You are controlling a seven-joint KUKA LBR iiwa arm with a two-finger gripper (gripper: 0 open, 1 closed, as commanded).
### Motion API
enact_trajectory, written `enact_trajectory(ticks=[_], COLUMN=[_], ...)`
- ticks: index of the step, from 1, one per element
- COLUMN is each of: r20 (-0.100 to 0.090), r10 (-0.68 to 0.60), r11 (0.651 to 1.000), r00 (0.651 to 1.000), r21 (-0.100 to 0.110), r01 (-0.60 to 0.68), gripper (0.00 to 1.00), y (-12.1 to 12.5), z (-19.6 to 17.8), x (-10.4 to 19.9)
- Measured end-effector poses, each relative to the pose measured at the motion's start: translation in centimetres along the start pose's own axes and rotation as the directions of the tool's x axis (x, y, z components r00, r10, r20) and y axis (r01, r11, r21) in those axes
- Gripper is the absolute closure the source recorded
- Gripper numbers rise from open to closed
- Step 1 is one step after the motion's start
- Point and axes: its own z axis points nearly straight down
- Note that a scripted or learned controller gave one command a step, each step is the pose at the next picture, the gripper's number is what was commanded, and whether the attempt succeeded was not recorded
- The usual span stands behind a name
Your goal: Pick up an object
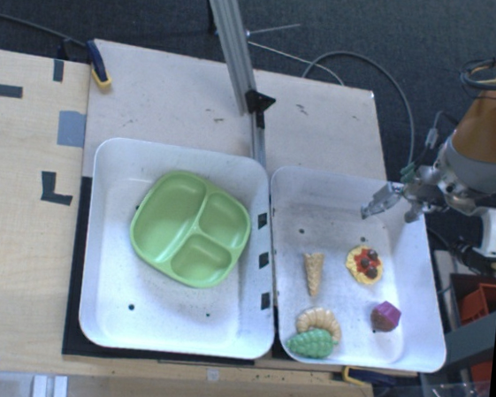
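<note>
Gripper (391, 206) jaws apart, empty, over right bin's far edge; round yellow red-topped toy tart (365, 264) lies just nearward (closest of 5).

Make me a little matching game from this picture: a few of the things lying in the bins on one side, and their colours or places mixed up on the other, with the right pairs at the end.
Things:
1. divided plate
2. cone
3. small round tart
4. little lump near the right bin's right wall

Descriptions:
A. purple
B. yellow with red bits on top
C. light green, alone in the left bin
D. tan and pointed, in the middle of the right bin

Right pairs: 1-C, 2-D, 3-B, 4-A.
</note>
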Motion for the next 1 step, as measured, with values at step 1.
enact_trajectory(ticks=[1], r20=[0.001], r10=[0.0], r11=[1.0], r00=[1.0], r21=[0.0], r01=[0.0], gripper=[0.0], y=[0.0], z=[0.0], x=[-0.01])
